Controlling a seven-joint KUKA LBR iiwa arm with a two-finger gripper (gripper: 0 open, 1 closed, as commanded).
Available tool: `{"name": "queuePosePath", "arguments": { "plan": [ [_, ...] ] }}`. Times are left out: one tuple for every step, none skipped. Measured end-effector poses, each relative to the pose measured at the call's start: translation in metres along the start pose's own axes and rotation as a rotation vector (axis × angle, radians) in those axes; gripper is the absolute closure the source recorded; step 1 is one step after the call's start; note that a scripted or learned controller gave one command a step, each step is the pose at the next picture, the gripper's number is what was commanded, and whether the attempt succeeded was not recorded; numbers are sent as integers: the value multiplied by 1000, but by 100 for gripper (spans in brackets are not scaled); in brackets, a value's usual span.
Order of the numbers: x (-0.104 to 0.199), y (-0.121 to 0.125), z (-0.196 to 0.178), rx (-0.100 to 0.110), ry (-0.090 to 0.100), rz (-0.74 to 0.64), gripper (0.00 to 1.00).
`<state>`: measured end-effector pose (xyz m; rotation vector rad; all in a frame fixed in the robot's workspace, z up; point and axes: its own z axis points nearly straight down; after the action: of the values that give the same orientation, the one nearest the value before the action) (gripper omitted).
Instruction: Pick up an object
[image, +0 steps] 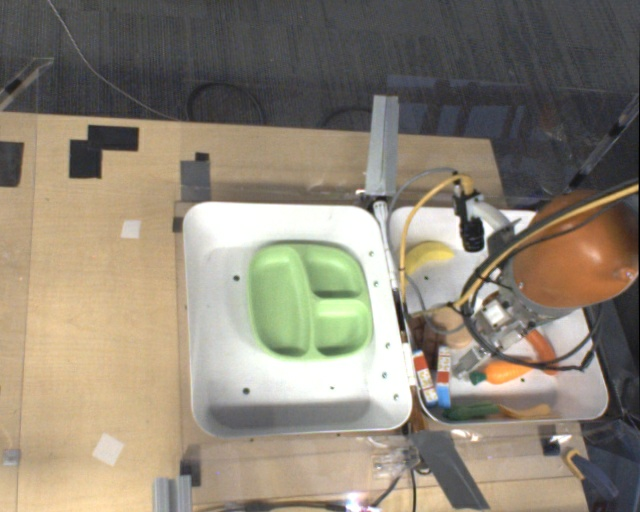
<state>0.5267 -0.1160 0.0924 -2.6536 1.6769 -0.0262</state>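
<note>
The tabletop (90, 330) is pale wood, with black tape patches near its far left corner and small white squares on its left half. Two shallow white bins sit side by side toward its right end.

The left bin (215, 390) carries a light green divided tray (305, 300), which lies near the bin's middle with three compartments, the long one on its left side.

The right bin (590, 395) is partly covered by the arm (575, 255), whose orange band (the broad rounded part) hangs over the bin's far right corner. Yellow and black cables run from the arm toward the bin's far edge.

The gripper (480, 345) points down and left into the middle of the right bin, just above the clutter there; whether the jaws are apart or together cannot be told, since metal parts and cables crowd the tip.

The objects lie in the right bin. A yellow banana-like piece (428, 255) lies near the far left corner. An orange carrot-like piece (505, 373) lies just beside the gripper, toward the near edge. A green item (478, 410) lies along the near edge, with a small blue item (443, 399) next to it. A small red and white tube (420, 368) lies against the left wall. Nothing can be seen between the jaws.
</note>
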Motion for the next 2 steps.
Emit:
{"name": "queuePosePath", "arguments": {
  "plan": [
    [-27,-12,0,4,2,-291,0],
    [-14,11,0,8,-2,-463,0]
  ]
}}
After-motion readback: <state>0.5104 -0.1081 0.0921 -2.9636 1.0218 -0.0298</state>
